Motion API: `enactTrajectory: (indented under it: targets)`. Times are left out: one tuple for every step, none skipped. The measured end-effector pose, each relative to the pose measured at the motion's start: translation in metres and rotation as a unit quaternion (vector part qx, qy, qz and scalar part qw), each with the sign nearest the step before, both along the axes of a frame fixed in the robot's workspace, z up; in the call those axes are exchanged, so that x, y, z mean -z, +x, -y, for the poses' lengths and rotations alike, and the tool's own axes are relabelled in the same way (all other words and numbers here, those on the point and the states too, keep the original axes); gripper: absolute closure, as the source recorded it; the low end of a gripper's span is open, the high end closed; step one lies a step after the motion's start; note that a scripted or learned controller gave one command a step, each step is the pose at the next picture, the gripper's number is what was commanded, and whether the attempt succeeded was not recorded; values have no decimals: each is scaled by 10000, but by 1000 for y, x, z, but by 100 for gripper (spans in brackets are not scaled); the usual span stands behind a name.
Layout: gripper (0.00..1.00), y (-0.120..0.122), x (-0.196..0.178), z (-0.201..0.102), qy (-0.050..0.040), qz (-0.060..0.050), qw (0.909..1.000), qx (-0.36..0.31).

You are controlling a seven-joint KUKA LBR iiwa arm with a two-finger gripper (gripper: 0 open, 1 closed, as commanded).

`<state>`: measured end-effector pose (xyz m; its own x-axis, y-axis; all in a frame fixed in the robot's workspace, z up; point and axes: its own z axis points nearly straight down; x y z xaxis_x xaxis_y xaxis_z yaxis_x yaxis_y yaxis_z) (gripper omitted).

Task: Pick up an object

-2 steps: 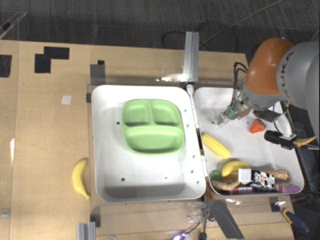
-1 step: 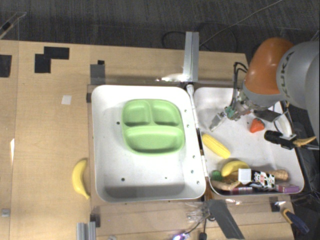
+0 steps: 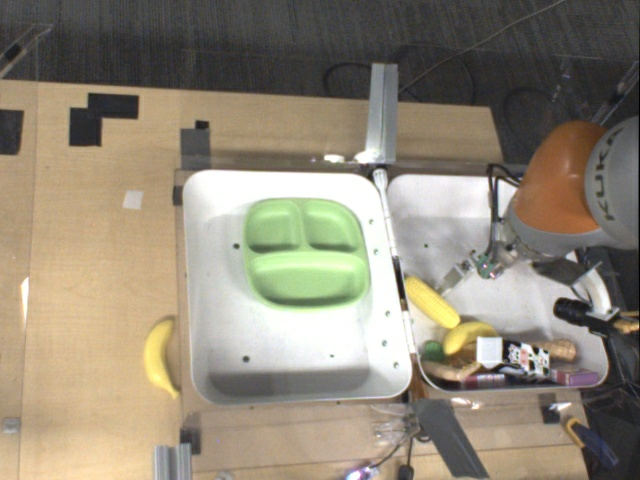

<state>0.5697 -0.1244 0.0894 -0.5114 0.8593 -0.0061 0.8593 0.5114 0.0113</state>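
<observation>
The right bin (image 3: 450, 208) holds a pile of objects along its near edge. Among them are a yellow corn cob (image 3: 431, 302), a yellow banana (image 3: 468, 336), a small green item (image 3: 433, 350), a white block (image 3: 489, 350) and a dark printed packet (image 3: 527, 357). The arm's orange band (image 3: 560, 183) hangs over the bin's right side. My gripper (image 3: 478, 267) sits low in the bin's middle, just up and right of the corn cob, with nothing seen in it.
The left bin (image 3: 215, 268) carries a green divided plate (image 3: 303, 250). Another banana (image 3: 160, 356) lies on the wooden bench left of that bin. A metal post (image 3: 383, 113) stands behind the wall between the bins.
</observation>
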Motion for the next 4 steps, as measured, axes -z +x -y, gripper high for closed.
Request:
enactTrajectory:
  targets:
    - [0,16,-7,-26,-9,-56,9919,-1273]
    - [0,-3,0,8,-6,6,9944,-1061]
    - [0,-18,-12,-14,-3,-69,9834,-1814]
    - [0,27,-1,-29,-77,-22,9700,-2429]
